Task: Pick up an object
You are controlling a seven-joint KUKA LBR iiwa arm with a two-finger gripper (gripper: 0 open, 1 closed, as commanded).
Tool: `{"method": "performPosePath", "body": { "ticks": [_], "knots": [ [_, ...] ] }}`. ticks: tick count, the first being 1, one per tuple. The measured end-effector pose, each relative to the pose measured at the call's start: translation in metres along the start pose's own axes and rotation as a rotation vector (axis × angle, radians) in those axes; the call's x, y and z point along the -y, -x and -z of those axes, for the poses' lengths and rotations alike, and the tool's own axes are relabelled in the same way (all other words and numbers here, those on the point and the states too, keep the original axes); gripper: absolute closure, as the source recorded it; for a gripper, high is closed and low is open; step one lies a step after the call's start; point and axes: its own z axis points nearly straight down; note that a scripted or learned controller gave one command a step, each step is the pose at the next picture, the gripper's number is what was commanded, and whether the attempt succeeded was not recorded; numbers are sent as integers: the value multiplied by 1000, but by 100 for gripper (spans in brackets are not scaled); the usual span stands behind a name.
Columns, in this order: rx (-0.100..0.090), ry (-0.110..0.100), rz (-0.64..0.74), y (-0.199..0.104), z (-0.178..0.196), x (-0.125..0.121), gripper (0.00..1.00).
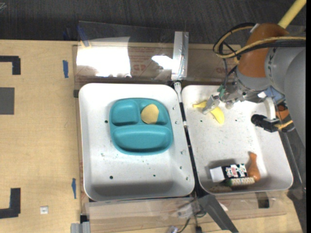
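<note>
The arm (282,67) reaches in from 3 o'clock, grey with the orange band showing up top, and the gripper (214,105) is down at about 11 o'clock in the right bin (272,149). Right at its tip is the yellow piece (218,116). It is bright lemon yellow, smooth and plain, a short wedge shape that tapers toward 5 o'clock, lying flat on the white floor of the bin. It sits just off the gripper's 5 o'clock side, so close that the two seem to touch. Is it gripped? I cannot tell, because the view does not show whether the gripper is open or closed.

At the gripper's 9 o'clock there is a smaller yellow bit (199,104) in the same bright colour, thin and pointed, near the bin's left wall. The gripper covers the gap between the two, so whether they are one thing or two is unclear.

Down at 6 o'clock in the same bin a printed box (233,173) lies against the front wall, dark with spots of colour. An orange-brown thing (252,166) curves beside it at its 3 o'clock, touching or nearly so. Both are well apart from the gripper.

In the left bin (97,169), a teal plate (141,137) with three compartments lies near the middle. A pale yellow ball (150,114) rests in the compartment at 1 o'clock.
</note>
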Motion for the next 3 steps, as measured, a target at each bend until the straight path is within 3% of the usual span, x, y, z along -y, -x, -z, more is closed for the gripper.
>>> {"method": "performPosePath", "body": {
  "ticks": [1,2,3],
  "knots": [
    [4,4,88,35,44,59,0],
    [1,3,-65,5,4,21,0],
    [1,2,-63,5,15,21,100]
  ]
}}
